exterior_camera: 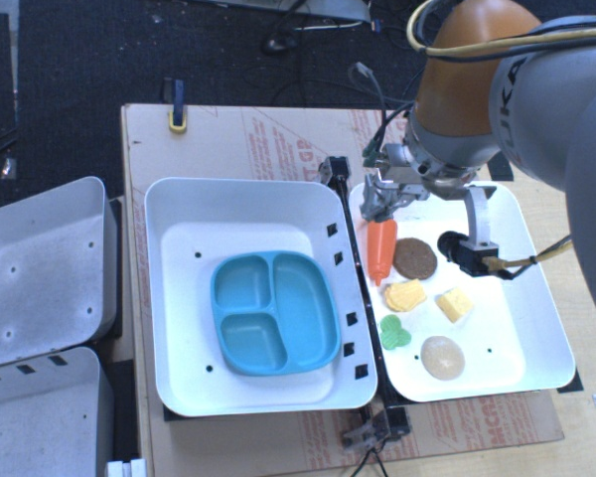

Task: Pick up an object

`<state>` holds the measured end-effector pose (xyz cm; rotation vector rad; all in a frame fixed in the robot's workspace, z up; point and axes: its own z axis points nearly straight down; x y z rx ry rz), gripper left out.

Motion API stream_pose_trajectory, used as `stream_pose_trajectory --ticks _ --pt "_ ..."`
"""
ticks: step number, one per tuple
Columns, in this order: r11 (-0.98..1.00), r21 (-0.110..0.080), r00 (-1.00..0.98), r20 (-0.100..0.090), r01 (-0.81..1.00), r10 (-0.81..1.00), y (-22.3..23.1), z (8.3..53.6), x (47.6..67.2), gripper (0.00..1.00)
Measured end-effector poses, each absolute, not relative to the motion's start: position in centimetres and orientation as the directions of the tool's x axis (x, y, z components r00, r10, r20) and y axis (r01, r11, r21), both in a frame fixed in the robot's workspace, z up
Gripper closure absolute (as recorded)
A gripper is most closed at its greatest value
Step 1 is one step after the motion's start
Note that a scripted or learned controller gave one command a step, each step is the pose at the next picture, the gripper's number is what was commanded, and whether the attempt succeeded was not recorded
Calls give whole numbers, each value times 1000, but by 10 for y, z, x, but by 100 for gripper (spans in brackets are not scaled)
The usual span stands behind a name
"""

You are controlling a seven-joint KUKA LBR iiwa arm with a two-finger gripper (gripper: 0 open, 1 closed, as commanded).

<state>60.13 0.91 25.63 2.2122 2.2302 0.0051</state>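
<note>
Seemingly the tool (381,210) touches the carrot (379,247).

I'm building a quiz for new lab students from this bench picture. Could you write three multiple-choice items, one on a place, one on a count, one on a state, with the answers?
1. Where does the blue tray lie?
A. left bin
B. right bin
C. on the cardboard

2. How many compartments does the tray have?
A. two
B. three
C. five

3. Where is the gripper?
A. over the tray
B. at the carrot's top end
C. outside both bins

Answers:
1 A: it sits inside the left bin.
2 B: one long and two smaller sections.
3 B: it hangs right above the carrot in the right bin.
</note>
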Motion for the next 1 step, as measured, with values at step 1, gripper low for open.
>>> stream_pose_trajectory --ticks 1 --pt "8 -1 -8 1 1000 1000 62 240 607 100"
